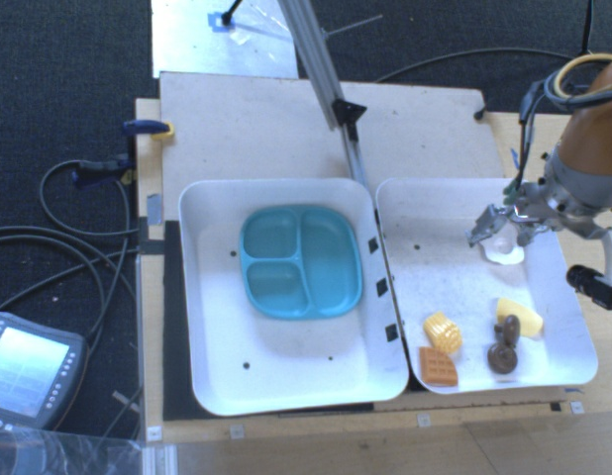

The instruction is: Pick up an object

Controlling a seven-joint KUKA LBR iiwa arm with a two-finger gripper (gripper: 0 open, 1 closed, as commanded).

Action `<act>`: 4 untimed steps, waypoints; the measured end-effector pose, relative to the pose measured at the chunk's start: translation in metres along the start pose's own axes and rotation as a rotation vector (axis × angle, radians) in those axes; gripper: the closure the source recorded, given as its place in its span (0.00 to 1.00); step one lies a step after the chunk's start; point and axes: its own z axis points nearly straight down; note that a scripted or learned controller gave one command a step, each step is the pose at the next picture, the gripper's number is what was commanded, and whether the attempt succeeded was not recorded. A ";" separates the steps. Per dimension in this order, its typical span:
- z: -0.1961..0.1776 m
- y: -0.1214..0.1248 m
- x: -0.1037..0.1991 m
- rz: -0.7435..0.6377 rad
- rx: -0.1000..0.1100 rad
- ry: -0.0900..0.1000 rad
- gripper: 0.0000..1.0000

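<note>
I see two shallow white bins side by side. The left white bin [212, 364] holds one teal plastic divided plate [301, 261] with three compartments, sitting in its upper middle with bare floor on all sides of it. The right white bin [455, 265] carries the pickable pieces along its lower edge: one yellow ridged corn-like toy [443, 332], one orange square waffle-like toy [438, 366] just below it near the bottom rim, one pale yellow wedge-shaped piece [519, 315] toward the lower right, and one dark brown lumpy piece [503, 346] touching or just under that wedge. One small white round object [503, 254] lies in the bin's upper right area.

The grey two-finger gripper [499, 225] on my arm sits at the right of the frame, over the upper right of that bin, just above the white round object. Its fingers look spread apart with nothing between them. The middle and upper left of the right bin are open floor, well apart from the cluster of four toys below.
</note>
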 end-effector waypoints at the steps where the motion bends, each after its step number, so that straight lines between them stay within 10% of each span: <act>1: 0.062 -0.004 -0.001 0.000 0.002 0.001 0.00; 2: 0.047 -0.002 -0.001 0.000 -0.007 0.000 1.00; 4: -0.037 -0.007 -0.002 -0.005 -0.007 -0.001 1.00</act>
